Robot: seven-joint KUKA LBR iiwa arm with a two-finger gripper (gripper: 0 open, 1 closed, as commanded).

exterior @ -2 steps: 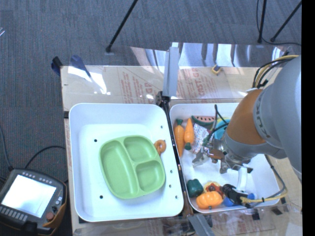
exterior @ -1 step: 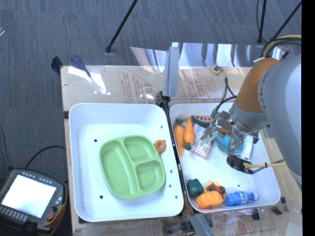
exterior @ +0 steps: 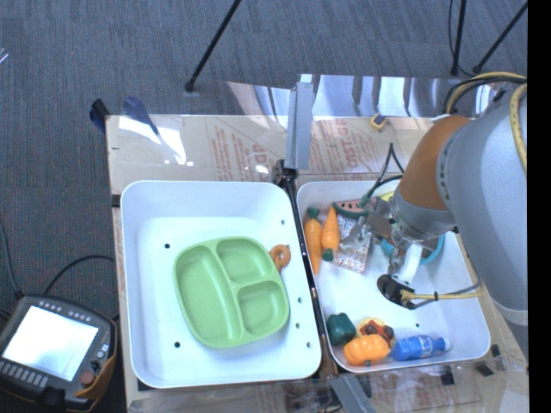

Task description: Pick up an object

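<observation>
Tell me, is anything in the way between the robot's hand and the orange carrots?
Sort of. A clear packet lies in the right bin between the hand and the carrots, right beside the nearer carrot. The hand might bump or grab it first.

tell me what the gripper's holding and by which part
Cannot be told. The gripper sits low in the right bin, at a shiny packet beside the carrots, but the wrist hides any hold.

Probably a robotics lab: tripod legs (exterior: 217, 34), teach pendant (exterior: 53, 344), carpet (exterior: 60, 67).
</observation>
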